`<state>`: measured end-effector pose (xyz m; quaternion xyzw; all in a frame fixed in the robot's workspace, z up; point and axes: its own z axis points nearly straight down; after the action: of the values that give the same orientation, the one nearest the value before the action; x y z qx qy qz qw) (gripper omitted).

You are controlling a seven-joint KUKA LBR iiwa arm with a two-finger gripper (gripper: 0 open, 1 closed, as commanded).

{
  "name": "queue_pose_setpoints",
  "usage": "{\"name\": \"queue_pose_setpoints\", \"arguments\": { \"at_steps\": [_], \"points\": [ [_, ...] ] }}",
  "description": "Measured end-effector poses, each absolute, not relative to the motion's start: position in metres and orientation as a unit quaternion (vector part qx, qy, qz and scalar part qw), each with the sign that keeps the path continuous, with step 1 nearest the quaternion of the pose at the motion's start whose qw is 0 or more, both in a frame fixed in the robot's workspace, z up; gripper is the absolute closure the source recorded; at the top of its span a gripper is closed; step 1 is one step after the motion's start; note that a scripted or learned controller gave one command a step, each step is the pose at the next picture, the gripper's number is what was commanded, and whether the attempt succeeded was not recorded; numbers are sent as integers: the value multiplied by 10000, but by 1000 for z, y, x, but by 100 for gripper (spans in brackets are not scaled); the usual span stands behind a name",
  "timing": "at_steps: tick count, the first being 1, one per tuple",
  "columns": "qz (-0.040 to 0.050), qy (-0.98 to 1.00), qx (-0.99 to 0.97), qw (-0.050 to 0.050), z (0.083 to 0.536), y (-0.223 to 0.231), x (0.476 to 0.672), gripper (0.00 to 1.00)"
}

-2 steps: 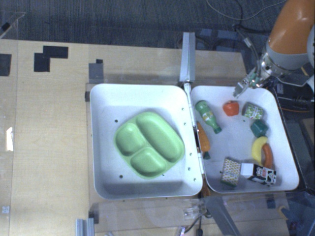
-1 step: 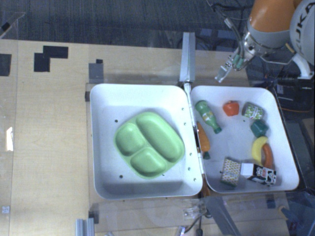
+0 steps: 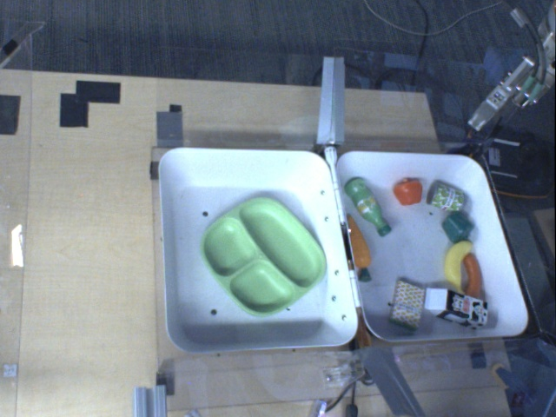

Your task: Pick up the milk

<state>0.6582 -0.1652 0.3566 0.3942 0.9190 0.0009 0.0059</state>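
Camera view from above gives us 2 white bins side by side on a pale wooden bench (image 3: 87, 259). We see the left bin (image 3: 187, 320) in the middle of the frame, holding a green plate (image 3: 265, 254) with 3 compartments, set at a tilt.

We find the right bin (image 3: 486, 189) in the lower right part of the frame, holding a scatter of small things. The milk (image 3: 460, 308), a small black-and-white carton, lies on its side near the bin's lower right corner. Just beside it on the left sits a small white block (image 3: 434, 300), and left of that a speckled box (image 3: 407, 303). Above the milk we see a banana (image 3: 455, 264) touching a reddish sausage (image 3: 473, 275) on its right. A green bottle (image 3: 366, 204) lies tilted in the bin's upper left part, with a carrot (image 3: 358, 248) below it along the left wall. Along the upper side we count a red tomato (image 3: 407, 191), a green patterned can (image 3: 446, 197) and a dark teal block (image 3: 458, 226).

We spot the gripper (image 3: 508, 94) in the upper right corner of the frame, outside the bins and well apart from the milk. We cannot tell how its fingers stand, as it is too small and blurred.
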Motion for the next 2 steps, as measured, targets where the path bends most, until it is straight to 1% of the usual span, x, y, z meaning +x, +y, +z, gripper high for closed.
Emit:
{"name": "queue_pose_setpoints", "arguments": {
  "at_steps": [1,2],
  "points": [
    [6,9681,2507,63,376,-157,664,100],
    [4,9842,1768,55,350,-146,658,100]
  ]
}}
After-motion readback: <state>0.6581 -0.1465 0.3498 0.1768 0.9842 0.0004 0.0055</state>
